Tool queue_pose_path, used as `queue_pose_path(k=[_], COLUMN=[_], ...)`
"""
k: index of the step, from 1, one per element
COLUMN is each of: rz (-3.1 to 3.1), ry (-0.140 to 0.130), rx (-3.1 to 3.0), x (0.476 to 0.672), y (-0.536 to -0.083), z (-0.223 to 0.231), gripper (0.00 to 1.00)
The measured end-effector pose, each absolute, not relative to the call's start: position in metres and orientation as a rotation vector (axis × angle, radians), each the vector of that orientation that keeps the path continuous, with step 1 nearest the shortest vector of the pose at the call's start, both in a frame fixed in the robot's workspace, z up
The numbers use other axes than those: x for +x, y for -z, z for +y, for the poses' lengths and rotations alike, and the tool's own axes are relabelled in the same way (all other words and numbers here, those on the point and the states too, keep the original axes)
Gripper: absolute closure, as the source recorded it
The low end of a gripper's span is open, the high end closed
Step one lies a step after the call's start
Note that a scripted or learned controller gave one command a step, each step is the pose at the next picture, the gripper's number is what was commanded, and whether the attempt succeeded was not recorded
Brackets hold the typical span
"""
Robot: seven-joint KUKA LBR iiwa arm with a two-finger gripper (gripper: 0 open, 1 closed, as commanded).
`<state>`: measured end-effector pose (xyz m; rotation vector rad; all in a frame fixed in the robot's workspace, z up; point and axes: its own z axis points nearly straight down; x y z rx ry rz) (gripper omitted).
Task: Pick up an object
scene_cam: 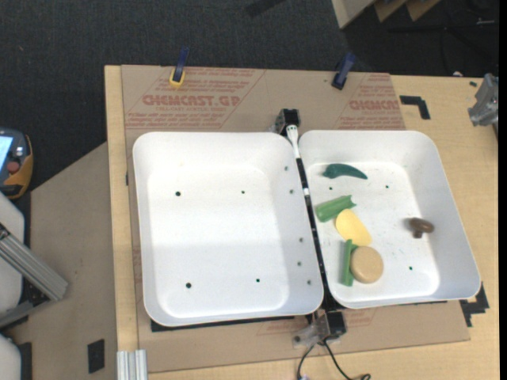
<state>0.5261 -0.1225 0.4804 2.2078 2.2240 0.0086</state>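
The right bin (428,165) holds several small objects. A dark green curved piece (344,172) lies near its back left. Below it sit a light green block (334,207) and a yellow lump (352,228), touching each other. A tan round disc (367,265) rests at the front, against a thin dark green stick (347,261) on its left. A small brown object (420,226) lies apart toward the right wall.
The left bin (214,228) sits beside the right one, joined along a black hinge strip (305,204). Both rest on a cardboard sheet (238,93) held by clamps at the back. A grey metal part (485,101) pokes in at the right edge.
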Motion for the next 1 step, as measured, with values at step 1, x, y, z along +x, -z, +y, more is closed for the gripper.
queue_pose_path(k=[1], rz=[2.230], ry=[-0.009], rx=[2.207], x=[0.5180], y=[-0.5025], z=[-0.0401], gripper=[1.00])
